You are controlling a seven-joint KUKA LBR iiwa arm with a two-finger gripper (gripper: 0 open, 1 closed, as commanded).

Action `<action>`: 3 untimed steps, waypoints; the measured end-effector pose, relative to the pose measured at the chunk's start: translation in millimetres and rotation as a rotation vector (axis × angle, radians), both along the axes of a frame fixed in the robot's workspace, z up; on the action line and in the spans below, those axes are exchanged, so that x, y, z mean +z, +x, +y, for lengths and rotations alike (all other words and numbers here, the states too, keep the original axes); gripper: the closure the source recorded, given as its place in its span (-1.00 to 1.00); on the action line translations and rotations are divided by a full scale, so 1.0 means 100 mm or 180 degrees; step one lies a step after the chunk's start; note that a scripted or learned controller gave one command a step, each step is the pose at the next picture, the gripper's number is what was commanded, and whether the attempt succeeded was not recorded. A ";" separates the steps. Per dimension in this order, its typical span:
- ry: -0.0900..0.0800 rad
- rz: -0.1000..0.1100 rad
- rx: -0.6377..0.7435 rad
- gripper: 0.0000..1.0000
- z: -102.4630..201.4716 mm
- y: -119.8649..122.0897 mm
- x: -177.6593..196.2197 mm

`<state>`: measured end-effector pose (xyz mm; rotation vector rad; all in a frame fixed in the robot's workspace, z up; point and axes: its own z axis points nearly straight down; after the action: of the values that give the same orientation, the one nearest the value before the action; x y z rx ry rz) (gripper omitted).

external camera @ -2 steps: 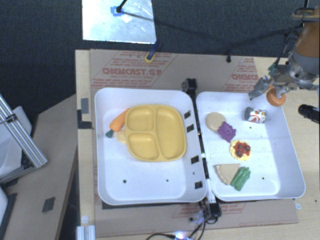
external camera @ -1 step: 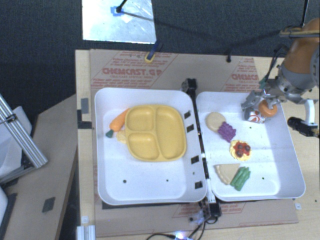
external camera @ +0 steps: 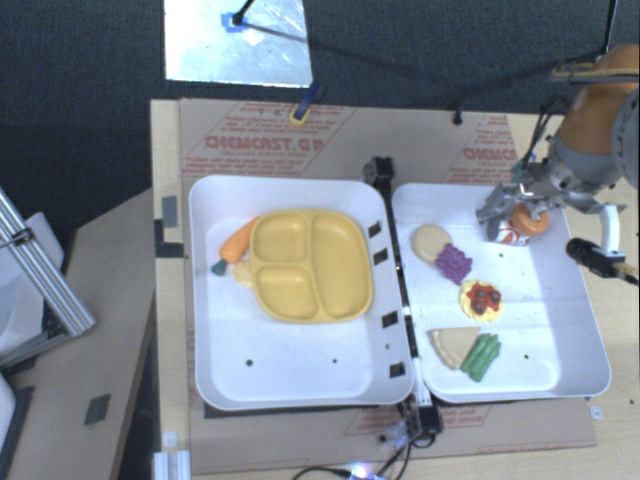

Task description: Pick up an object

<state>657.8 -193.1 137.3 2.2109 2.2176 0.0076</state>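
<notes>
Your gripper (external camera: 515,211) sits low in the right white bin (external camera: 575,313), at its far right corner.
A round orange-and-white toy piece (external camera: 524,224) lies right at the gripper's tip, touching it; you cannot tell whether it is gripped, or how the gripper is set. Nearer you lie a beige cookie-shaped disc (external camera: 430,241), purple grapes (external camera: 454,262) and a green bundle (external camera: 481,356). The left white bin (external camera: 215,363) holds a yellow divided plate (external camera: 305,265) with an orange carrot (external camera: 237,240) beside it.

Grey arm (external camera: 600,118) with orange band enters from the right, its claw (external camera: 516,211) angled down-left
</notes>
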 end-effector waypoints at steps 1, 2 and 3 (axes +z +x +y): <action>-0.0001 -0.0001 -0.0001 -1.00 0.00 0.00 -0.06; -0.0007 -0.0009 0.0008 1.00 -0.01 0.01 0.04; 0.0006 0.0012 0.0005 1.00 -0.05 0.06 0.50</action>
<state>664.0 -198.0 187.4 2.2119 2.2220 0.0056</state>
